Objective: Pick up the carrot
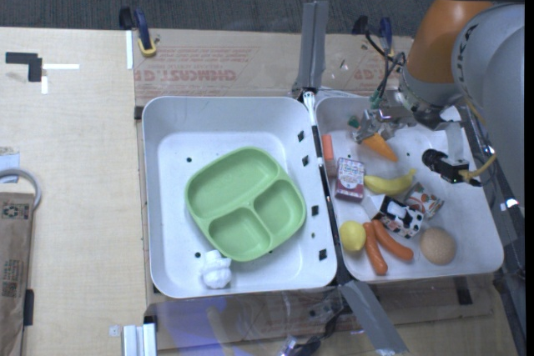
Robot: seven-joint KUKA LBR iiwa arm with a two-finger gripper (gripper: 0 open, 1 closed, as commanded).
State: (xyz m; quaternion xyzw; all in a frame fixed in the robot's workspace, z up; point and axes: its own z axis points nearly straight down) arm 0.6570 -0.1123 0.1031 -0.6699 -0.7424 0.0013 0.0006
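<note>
Gripper over the carrot

In the right bin (492, 263), the gripper (373, 127) hangs just at the carrot's (380, 147) 11 o'clock end, apparently lining up; finger state can't be told.

Two white bins (158, 179); one green plate (244, 203); one banana (388, 182); one lemon (353, 236); one egg (437, 247).

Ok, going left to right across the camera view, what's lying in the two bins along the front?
White crumpled lump → green divided plate → lemon → two orange sausages → egg.
</note>
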